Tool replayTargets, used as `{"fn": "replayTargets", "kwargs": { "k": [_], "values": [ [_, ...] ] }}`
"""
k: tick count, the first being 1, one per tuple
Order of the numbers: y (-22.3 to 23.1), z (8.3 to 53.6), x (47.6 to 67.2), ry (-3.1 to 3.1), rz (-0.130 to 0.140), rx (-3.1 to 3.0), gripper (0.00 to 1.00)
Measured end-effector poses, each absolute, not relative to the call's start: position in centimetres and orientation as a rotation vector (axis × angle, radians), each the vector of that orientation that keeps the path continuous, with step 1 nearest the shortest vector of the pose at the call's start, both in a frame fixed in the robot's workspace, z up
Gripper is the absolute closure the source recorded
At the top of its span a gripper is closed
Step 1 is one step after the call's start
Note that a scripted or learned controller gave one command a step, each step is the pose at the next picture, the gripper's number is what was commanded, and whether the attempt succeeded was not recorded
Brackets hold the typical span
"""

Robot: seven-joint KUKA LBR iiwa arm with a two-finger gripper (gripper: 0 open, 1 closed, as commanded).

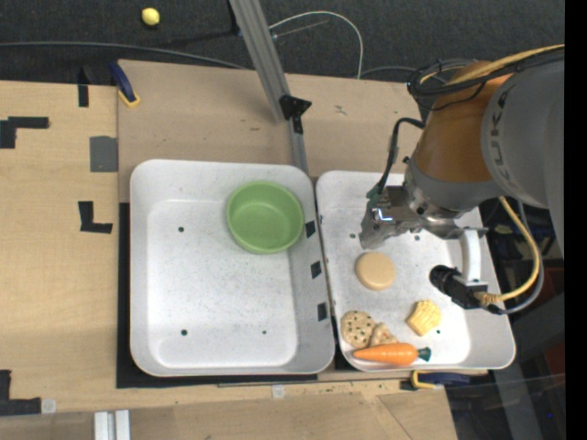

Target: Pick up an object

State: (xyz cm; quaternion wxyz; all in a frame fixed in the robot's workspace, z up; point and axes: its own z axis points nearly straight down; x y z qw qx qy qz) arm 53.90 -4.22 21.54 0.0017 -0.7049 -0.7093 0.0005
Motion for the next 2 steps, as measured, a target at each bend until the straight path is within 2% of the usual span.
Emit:
{"fn": "replayTargets", "kwargs": {
  "k": [1, 2],
  "values": [
    [1.2, 20.8, 54.6, -2.227, 0.002, -2.211, 1.0],
    [7.3, 22.3, 55.0, -2.229, -0.001, -2.21, 1.0]
  ]
}}
